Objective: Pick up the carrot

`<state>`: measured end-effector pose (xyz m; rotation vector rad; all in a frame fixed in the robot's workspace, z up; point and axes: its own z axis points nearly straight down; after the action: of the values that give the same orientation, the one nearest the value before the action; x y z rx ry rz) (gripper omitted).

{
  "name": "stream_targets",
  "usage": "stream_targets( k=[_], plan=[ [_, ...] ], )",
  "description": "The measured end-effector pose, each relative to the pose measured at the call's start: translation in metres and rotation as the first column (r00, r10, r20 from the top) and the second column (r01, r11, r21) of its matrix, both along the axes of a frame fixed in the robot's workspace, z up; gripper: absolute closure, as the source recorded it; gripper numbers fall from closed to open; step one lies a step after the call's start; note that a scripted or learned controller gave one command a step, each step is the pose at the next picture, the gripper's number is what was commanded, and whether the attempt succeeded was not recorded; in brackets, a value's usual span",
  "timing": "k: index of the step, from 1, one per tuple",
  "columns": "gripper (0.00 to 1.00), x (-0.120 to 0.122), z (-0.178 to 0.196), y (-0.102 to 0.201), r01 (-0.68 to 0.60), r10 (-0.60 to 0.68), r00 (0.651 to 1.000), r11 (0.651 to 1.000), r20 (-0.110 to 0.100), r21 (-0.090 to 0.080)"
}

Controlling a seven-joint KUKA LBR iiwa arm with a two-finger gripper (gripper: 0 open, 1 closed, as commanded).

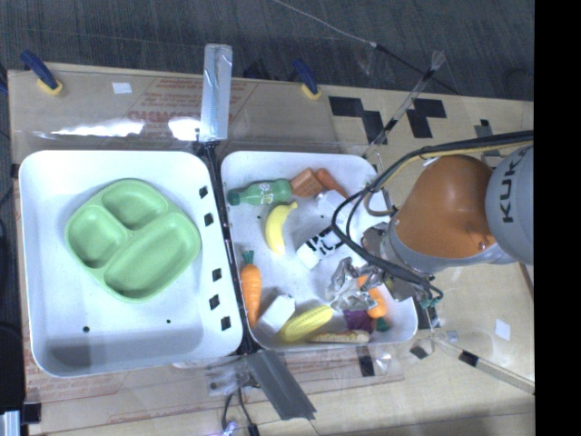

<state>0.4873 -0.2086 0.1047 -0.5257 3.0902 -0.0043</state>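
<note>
A: Bins on the desk [472, 107]?
B: Left bin [45, 334] carries a green divided plate [133, 237], with open floor around it. Right bin [349, 162] is crowded.
A: The arm?
B: Gripper [356, 284] low at the right bin's right side, among small items; finger state cannot be told.
A: The carrot?
B: Carrot [251, 289], orange with a green top, lies along the right bin's left wall, well apart from the gripper. Banana [277, 227] above it, corn cob [307, 322] and white block [277, 312] just beside.

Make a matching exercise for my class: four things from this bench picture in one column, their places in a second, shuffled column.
Things:
1. carrot
2. green divided plate
3. banana
4. green bottle

Places:
A. in the left bin
B. by the right bin's left wall, toward the near end
C. at the right bin's far end, lying on its side
D. mid right bin, just below the bottle

Pairs: 1-B, 2-A, 3-D, 4-C
</note>
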Motion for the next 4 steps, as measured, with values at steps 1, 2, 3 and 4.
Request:
stream_targets(
  k=[1,2,3,4],
  plan=[
    [1.0,0.008,0.117,0.02,0.027,-0.027,1.0,1.0,0.004,-0.003],
    [0.0,0.006,0.113,0.021,0.027,-0.027,1.0,1.0,-0.004,0.0],
    [0.0,0.016,-0.004,0.0,-0.239,0.24,0.971,0.971,-0.012,0.006],
    [0.0,0.001,-0.011,-0.002,-0.07,0.07,0.998,0.998,-0.001,-0.001]
  ],
)
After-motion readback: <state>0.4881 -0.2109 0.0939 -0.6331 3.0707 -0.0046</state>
